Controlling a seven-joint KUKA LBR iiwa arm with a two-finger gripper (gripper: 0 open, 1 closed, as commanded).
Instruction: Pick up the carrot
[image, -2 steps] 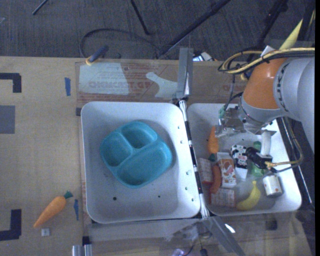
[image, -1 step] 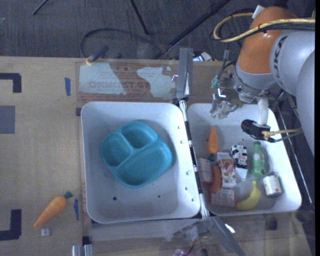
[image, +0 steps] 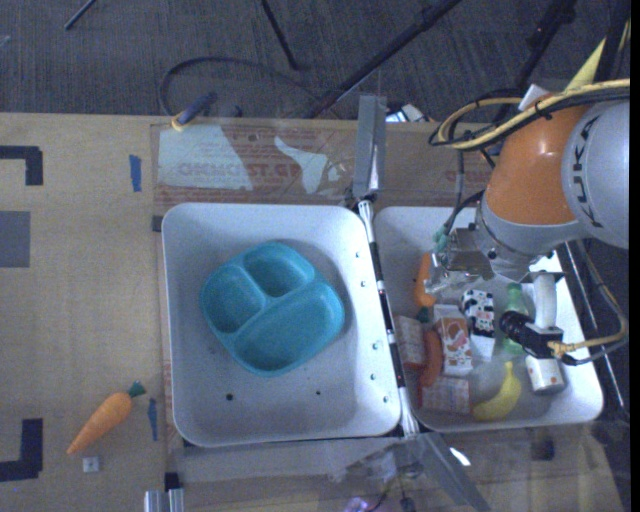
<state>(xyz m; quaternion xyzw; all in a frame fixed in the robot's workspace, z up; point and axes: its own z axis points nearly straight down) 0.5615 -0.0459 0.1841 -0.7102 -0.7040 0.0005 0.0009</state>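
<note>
Over the right bin (image: 585, 395), gripper (image: 455, 265) low among packets, its state impossible to tell, carrot (image: 102, 420) on bench.

The carrot (image: 101, 421) is orange with a small green top. It lies flat on the bare bench (image: 70, 330), outside the bins and just beside the lower corner of the left bin (image: 190, 400). It sits slantwise, its green top toward one o'clock and its narrow tip toward seven o'clock.
</note>
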